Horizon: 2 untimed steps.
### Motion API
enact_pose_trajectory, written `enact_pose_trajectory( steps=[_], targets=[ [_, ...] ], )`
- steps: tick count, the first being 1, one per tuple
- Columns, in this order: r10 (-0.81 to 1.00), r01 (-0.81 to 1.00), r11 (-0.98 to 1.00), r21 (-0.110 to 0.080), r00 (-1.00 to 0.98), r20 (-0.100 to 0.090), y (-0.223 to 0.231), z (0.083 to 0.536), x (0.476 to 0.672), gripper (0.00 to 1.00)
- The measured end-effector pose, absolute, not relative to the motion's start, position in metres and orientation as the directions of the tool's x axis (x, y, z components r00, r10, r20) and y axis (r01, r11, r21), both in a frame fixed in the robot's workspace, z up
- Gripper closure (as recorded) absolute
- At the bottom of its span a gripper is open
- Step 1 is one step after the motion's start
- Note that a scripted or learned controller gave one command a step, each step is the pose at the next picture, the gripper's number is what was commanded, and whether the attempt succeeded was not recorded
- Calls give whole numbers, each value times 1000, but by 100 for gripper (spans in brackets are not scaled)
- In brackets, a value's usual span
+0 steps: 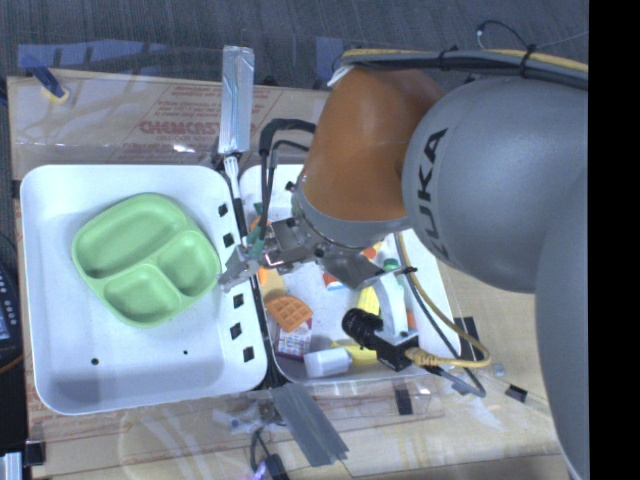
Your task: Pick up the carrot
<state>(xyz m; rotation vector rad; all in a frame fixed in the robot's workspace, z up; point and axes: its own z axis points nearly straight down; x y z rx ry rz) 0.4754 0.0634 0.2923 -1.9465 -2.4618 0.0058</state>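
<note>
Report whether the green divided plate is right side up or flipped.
Right side up: the green plate in the left bin shows its three hollow compartments facing the camera.

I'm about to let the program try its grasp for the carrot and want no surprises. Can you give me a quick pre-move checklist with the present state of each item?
1. Carrot located: cannot tell; small orange bits show near the pincer, none clearly a carrot.
2. Pincer over the right bin: ok, it sits at that bin's left wall.
3. Anything held: cannot tell; the arm hides most of it.
4. Clutter around the target: not ok; a waffle piece and a white cylinder lie close by.
5. Green divided plate out of the way: ok, it lies in the left bin.
</note>
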Motion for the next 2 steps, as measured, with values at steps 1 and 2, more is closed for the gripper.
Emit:
enact_pose_trajectory(
  steps=[1, 2],
  targets=[
    [968, 968, 250, -3, -250, 0, -7, 312, 476, 0],
    [966, 966, 258, -8, -258, 1, -5, 320, 476, 100]
  ],
)
